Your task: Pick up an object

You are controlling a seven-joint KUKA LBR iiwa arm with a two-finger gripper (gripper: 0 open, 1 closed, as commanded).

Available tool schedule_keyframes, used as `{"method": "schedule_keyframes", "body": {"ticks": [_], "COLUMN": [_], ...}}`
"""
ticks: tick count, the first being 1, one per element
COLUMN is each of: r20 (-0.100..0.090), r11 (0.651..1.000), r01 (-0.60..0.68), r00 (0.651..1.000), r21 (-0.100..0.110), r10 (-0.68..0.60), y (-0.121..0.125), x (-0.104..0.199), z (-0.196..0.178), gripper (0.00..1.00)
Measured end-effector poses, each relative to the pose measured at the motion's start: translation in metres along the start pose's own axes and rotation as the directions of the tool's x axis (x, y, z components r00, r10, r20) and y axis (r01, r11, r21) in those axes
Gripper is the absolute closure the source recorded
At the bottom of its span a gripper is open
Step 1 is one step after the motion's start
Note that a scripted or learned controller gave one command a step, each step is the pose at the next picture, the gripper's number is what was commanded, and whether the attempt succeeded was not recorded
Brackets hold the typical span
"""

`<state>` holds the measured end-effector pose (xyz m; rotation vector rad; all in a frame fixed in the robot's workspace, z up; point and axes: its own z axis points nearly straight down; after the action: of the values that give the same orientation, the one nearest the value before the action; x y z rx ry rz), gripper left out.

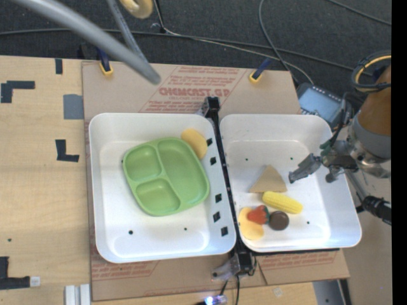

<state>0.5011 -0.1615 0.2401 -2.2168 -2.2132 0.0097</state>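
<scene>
My pincer (pixel 311 168) hangs over the right bin's (pixel 331 234) far right side, and I cannot tell how it is set. Just to its left lies a tan wedge (pixel 268 180), with a yellow corn cob (pixel 282 202) touching below it, then a red, brown and yellow cluster (pixel 262 220). The left bin (pixel 108 234) has a green divided plate (pixel 166 175) and a yellow piece (pixel 195 141) beside it.

glossy green plastic tray (pixel 166 176), smooth white bins (pixel 102 170), matt cardboard sheet (pixel 191 88)
</scene>
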Motion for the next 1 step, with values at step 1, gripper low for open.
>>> {"method": "schedule_keyframes", "body": {"ticks": [1], "r20": [0.002], "r11": [1.000], "r01": [0.003], "r00": [1.000], "r21": [-0.009], "r10": [-0.003], "y": [0.0020], "x": [0.0001], "z": [-0.0046], "gripper": [0.00]}}
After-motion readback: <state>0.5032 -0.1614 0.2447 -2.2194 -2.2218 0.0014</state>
